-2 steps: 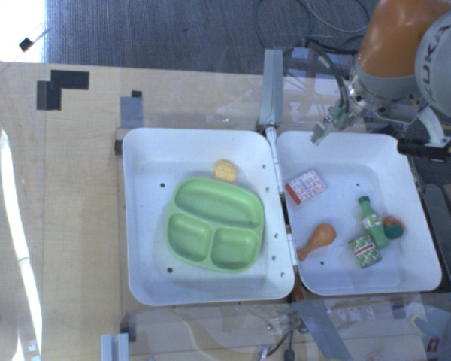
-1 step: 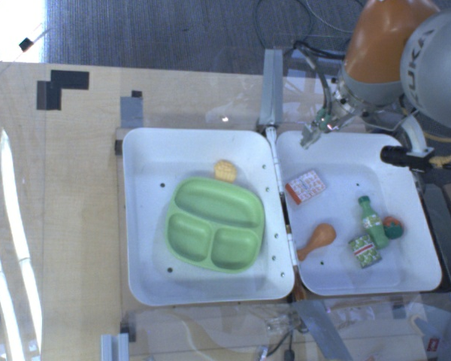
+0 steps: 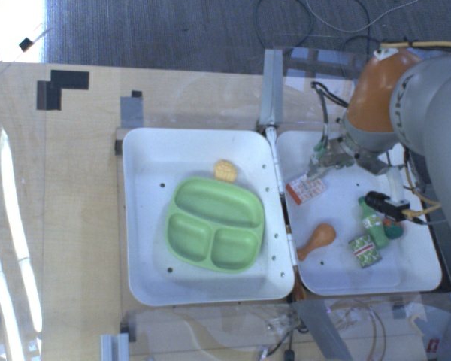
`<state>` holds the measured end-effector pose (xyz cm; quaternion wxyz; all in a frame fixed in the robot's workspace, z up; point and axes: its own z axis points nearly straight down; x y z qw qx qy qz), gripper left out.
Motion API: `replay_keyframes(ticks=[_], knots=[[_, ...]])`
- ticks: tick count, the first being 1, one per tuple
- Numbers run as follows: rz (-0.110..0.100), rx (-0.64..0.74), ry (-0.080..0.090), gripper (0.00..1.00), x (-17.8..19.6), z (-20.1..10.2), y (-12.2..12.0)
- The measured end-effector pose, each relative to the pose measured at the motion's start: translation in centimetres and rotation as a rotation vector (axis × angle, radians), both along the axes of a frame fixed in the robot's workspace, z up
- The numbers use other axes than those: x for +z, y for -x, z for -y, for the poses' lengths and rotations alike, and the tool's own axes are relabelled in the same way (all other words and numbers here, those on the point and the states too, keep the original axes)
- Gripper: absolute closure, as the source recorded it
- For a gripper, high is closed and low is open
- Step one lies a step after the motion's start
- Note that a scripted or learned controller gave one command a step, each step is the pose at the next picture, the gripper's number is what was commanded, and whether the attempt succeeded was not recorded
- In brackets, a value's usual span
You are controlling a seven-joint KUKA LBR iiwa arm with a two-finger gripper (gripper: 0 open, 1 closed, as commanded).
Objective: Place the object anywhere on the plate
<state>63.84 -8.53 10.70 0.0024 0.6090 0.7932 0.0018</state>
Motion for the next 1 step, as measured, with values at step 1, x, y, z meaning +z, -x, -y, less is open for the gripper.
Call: replay_keyframes(ticks=[1], knots=[[0.0, -0.044, 0.0, 1.0, 8.63, -3.35, -3.27]])
